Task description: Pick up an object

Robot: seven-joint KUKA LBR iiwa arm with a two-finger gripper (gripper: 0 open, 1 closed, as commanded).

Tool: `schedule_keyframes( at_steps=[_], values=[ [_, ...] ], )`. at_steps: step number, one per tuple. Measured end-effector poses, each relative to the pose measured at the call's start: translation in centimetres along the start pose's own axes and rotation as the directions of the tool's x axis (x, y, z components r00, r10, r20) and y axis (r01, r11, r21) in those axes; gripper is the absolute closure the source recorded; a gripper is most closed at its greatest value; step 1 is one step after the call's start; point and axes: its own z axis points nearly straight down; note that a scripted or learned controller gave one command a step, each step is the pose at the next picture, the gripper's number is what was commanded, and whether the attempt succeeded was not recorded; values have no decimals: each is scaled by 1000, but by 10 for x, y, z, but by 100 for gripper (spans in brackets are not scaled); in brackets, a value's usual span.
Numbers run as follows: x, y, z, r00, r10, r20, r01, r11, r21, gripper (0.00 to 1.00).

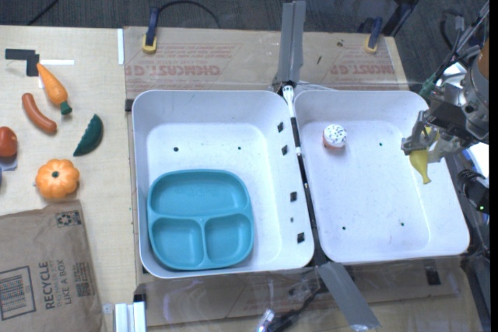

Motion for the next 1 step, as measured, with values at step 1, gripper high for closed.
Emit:
schedule_keyframes(
  at_steps=[1],
  values=[
    [0,0,0,1000,0,0,0,1000,0,0]
  ],
)
